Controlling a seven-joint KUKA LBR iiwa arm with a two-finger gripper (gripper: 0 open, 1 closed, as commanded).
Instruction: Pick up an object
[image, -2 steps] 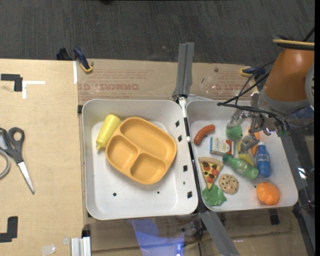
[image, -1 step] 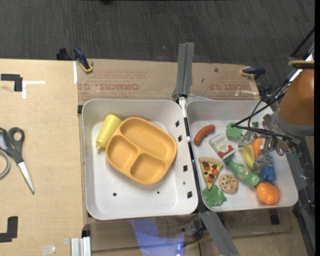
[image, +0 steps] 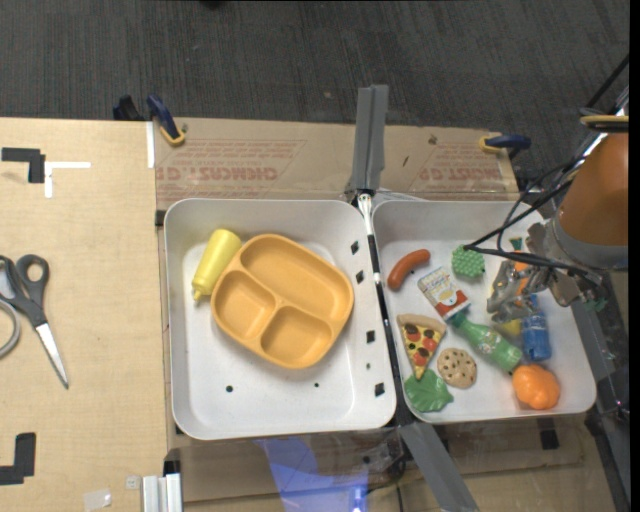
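My gripper (image: 507, 292) hangs low over the right part of the right bin (image: 575, 330), below the arm's orange band (image: 600, 190). It is just above a blue bottle (image: 536, 338) and a small yellow item (image: 508, 325), and right of a green spiky ball (image: 467, 262). Nothing can be made out in its grasp. Also in this bin lie a sausage (image: 408, 268), a small carton (image: 440, 290), a pizza slice (image: 421, 340), a cookie (image: 457, 367), a green bottle (image: 487, 342), an orange (image: 536, 387) and a green leaf (image: 428, 393).
The left bin (image: 190, 400) holds an orange divided plate (image: 283, 298) and a yellow mustard bottle (image: 213, 262). Scissors (image: 35, 310) lie on the bench at far left. A grey divider bar (image: 370, 140) runs between the bins at the back.
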